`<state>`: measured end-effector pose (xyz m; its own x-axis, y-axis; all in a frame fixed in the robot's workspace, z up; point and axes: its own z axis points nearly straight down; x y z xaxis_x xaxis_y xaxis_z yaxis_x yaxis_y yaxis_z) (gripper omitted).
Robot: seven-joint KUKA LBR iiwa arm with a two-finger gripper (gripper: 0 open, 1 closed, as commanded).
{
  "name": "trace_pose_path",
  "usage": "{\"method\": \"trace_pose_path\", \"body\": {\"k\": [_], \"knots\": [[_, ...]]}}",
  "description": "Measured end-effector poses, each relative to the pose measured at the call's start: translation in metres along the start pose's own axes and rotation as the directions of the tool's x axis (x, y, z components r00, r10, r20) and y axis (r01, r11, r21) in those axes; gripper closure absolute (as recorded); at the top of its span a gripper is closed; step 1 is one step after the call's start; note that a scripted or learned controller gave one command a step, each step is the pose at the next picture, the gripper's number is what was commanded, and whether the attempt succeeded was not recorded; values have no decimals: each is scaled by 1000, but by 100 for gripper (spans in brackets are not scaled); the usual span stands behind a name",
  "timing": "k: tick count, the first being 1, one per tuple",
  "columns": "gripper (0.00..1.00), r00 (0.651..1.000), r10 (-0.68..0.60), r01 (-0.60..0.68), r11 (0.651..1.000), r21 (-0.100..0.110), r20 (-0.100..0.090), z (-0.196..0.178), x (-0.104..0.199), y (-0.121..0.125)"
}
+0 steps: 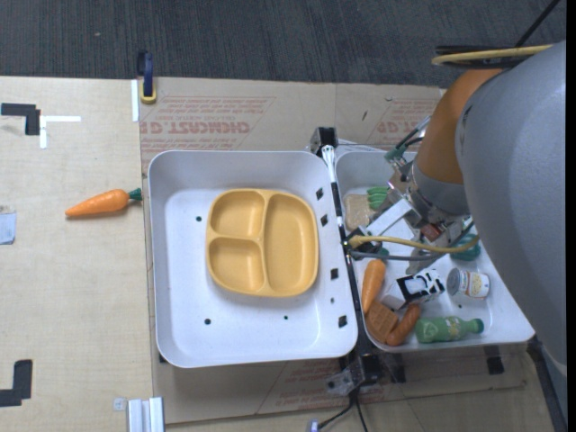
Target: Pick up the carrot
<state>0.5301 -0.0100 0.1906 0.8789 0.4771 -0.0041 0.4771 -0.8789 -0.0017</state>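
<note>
- Near edge of the right bin [504,327]: a green bottle [448,329], with a carrot [372,283] upright by the bin's left wall.
- Above it, the pincer [423,241]; open or closed cannot be told.
- Left bin [180,313] holds a yellow divided plate [264,242].
- Another carrot [99,203] lies on the worktop [72,313], far left.

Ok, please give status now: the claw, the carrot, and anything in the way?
Claw over right bin, fingers hidden by arm. Carrot lying in right bin, by left wall. Green bottle and yellow cable close by.
</note>
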Motion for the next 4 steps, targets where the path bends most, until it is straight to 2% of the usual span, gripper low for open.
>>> {"method": "trace_pose_path", "body": {"k": [1,2,3,4], "knots": [[0,998,67,-67,998,3,2,0,-37,-43],[0,989,149,-149,989,1,0,0,-73,25],[0,997,74,-74,997,3,0,0,-43,-29],[0,1000,15,-15,1000,3,2,1,-32,-50]]}}
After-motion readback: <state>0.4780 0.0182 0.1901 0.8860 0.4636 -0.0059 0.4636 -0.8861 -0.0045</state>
